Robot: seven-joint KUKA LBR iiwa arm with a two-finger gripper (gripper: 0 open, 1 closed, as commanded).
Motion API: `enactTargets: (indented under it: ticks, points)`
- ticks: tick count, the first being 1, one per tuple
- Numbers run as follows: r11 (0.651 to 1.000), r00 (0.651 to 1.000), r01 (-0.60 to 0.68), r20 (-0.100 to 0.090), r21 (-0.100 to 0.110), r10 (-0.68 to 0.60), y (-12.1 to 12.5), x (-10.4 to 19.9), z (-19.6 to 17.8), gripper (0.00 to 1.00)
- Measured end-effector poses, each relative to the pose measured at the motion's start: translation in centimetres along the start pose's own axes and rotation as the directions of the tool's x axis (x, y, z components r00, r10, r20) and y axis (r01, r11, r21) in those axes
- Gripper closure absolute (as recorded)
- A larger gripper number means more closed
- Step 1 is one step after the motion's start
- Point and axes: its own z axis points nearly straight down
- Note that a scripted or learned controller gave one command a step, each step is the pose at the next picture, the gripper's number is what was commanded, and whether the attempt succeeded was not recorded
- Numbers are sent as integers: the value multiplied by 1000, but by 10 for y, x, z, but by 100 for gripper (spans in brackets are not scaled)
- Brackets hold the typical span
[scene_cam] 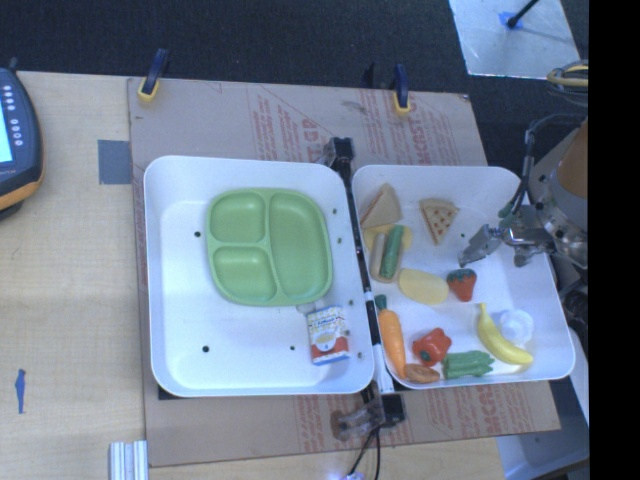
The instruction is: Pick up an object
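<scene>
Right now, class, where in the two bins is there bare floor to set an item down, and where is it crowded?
Free: left bin floor left of and below the green plate, beside the carton. Crowded: right bin, with carrot, banana and strawberry packed close.

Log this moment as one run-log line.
phase: approach | gripper: open, above right bin, holding nothing | nearest: strawberry | left bin: green plate, carton

Glossy white plastic bins (165, 268), matt green plastic plate (270, 246), cardboard underlay (280, 118)

Grey metal hand (497, 240), dark fingers; orange band on arm (572, 168).
</scene>
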Motion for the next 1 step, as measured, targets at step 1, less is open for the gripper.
enactTargets:
  ticks: [1]
  points:
    - [1000, 1000, 1, -1, 5, -1, 8, 2, 90, 0]
